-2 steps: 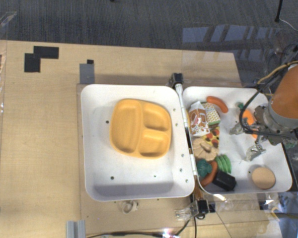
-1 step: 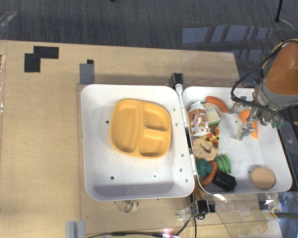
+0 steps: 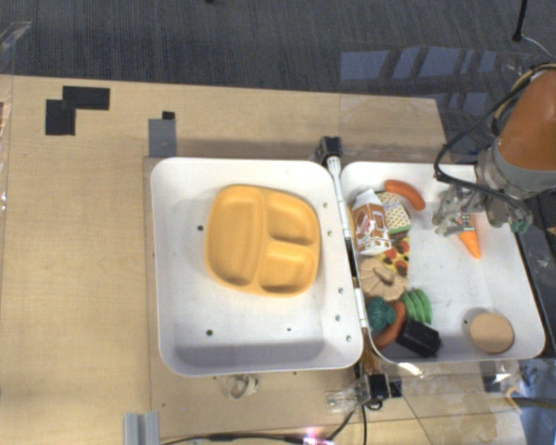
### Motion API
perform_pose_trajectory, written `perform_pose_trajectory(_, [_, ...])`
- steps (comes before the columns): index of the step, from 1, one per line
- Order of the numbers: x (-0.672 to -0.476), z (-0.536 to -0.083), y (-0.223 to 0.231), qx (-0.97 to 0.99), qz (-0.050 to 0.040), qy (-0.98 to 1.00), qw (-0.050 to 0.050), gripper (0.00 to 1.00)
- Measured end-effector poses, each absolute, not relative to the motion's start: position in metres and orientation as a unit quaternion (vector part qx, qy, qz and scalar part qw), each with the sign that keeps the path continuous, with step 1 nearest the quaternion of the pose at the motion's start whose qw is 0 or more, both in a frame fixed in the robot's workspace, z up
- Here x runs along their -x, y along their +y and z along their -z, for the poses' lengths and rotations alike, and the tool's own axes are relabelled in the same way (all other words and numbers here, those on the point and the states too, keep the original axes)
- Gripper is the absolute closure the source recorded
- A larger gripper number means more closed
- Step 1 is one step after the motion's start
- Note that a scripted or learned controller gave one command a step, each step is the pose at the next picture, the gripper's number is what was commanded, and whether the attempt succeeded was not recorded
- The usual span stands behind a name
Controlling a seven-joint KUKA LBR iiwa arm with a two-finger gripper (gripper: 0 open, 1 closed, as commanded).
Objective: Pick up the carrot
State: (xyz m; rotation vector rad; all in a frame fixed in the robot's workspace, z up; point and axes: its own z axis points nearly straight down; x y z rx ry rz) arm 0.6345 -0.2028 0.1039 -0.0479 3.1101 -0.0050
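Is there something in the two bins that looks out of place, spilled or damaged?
Nothing looks spilled or broken. The yellow divided tray lies slightly turned in the left bin. In the right bin, most toys are crowded along the left wall, while the carrot lies apart beside the gripper and a beige egg-like ball sits alone.

Bins [image 3: 181,341] smooth white plastic; yellow tray [image 3: 259,239] matt plastic; bench [image 3: 65,276] pale wood.
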Motion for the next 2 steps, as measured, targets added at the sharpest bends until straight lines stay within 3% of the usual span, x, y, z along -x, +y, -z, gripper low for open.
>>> perform_pose_trajectory(1, [-0.634,-0.104,-0.203,0.015,0.0014,1.000,0.015,0.00])
perform_pose_trajectory(2, [-0.639,-0.119,-0.202,0.016,0.0027,1.000,0.023,1.00])
